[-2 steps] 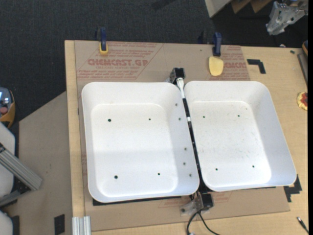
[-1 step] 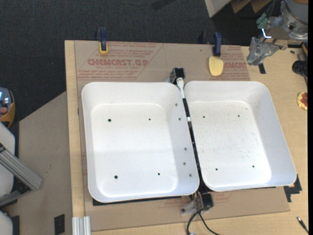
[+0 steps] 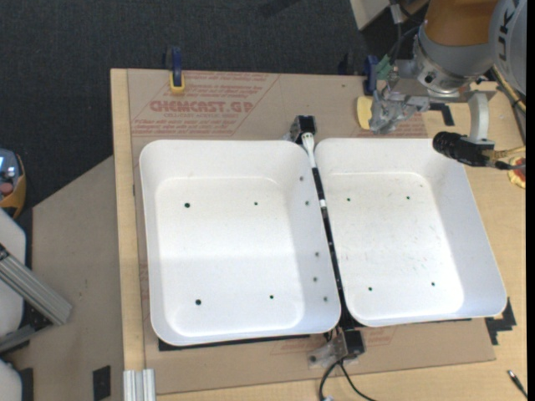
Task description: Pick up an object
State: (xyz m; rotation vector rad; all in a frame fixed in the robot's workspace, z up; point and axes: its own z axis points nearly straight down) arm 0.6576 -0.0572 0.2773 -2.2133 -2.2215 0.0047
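Hand (image 3: 391, 115) hung at upper right, past the right bin's (image 3: 468, 224) far rim, over a yellow object (image 3: 364, 112) on the surface (image 3: 217, 103); its grip I couldn't tell.

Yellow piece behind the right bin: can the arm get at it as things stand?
Probably yes. The gripper sits right beside the yellow piece on the board, beyond the far rim of the right bin, with nothing visibly between them. The gripper hides its right edge.

I see two white bins (image 3: 226, 232) w/ black dots, tan desk (image 3: 209, 107) w/ red lettering, grey arm (image 3: 456, 53) w/ orange band, blue clamp (image 3: 175, 58).
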